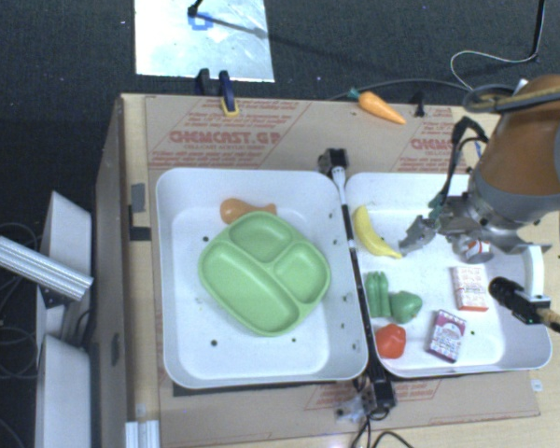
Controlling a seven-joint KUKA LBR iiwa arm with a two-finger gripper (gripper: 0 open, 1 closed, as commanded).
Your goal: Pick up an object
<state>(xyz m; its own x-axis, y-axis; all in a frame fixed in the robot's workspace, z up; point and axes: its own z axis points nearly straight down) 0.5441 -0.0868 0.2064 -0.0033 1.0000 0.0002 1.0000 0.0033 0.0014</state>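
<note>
Camera view: gripper (416, 238), finger state indiscernible, is poised beside banana (374, 234) near right bin (541, 348) back edge. Step judged: approach. Descent onto banana required.

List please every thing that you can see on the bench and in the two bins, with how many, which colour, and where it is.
bins: two, white, side by side on the bench
divided plate: one, light green, middle of left bin
orange object: one, orange, left bin, partly behind the plate
banana: one, yellow, right bin, upper left
green toy: one, green, right bin, near the divider
red-orange object: one, right bin, lower left
small boxes: two, one white and red, one dark red, right bin
carrot: one, orange, on the board behind the bins
arm: one, grey and orange, over right bin
gripper: one, beside the banana
</note>
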